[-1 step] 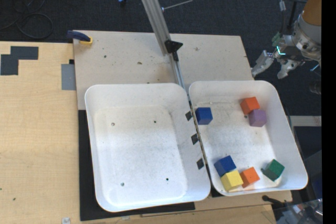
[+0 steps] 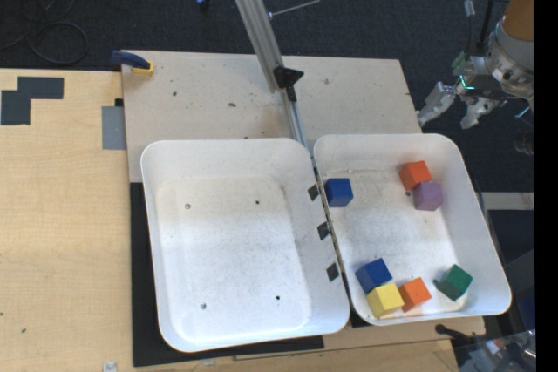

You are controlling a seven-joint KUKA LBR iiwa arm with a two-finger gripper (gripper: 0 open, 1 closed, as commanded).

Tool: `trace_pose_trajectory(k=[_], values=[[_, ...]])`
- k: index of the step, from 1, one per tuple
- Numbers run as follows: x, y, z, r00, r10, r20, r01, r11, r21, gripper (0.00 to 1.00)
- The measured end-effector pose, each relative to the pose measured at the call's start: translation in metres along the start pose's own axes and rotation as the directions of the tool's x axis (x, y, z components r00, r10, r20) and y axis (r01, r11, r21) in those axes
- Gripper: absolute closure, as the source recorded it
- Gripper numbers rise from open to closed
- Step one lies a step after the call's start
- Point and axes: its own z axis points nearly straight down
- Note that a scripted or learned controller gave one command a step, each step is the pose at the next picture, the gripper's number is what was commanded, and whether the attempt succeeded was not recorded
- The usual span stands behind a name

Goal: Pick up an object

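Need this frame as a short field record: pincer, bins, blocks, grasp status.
pincer: open, holding nothing, up beyond the right bin's far right corner
right bin: holds seven blocks
far blocks: orange block touching purple block; blue block alone by the divider
near blocks: second blue block, yellow block and second orange block clustered; green block in the near right corner
left bin: white, speckled floor
grasp status: not yet begun
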Motion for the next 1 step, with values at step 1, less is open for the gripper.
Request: trace_pose_trajectory(k=[1], values=[[0.0066,-0.0031,0.0632,1.000,0.000,-0.002,0.000,1.000,0.005,0.00]])
